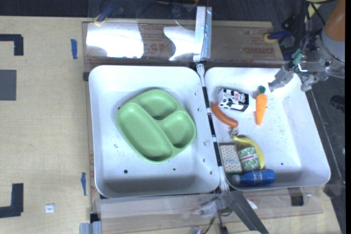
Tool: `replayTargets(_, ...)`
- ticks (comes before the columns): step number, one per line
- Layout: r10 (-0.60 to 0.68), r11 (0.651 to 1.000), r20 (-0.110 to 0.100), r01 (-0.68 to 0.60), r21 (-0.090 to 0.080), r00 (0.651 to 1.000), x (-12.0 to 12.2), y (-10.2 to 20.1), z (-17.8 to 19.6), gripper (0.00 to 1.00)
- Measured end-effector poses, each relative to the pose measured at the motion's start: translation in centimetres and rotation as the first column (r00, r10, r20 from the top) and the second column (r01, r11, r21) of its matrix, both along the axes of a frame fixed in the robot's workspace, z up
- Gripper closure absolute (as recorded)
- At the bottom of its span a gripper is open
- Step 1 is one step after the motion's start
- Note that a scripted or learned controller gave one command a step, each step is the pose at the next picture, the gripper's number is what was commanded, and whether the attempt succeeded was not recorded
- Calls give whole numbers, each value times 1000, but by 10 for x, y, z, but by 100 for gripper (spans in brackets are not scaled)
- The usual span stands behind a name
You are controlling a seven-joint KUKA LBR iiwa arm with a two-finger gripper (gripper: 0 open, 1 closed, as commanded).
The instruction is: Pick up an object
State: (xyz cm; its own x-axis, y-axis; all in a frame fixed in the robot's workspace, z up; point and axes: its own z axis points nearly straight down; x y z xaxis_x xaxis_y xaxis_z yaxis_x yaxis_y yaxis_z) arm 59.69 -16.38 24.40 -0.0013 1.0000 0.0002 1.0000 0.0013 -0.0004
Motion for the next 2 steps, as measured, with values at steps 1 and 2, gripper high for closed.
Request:
replayTargets(1,91,996,1,-91,0,996,18,-14,-95,0)
replayTargets(2,149,989,4,-149,-2,989,13,-13,-158,0)
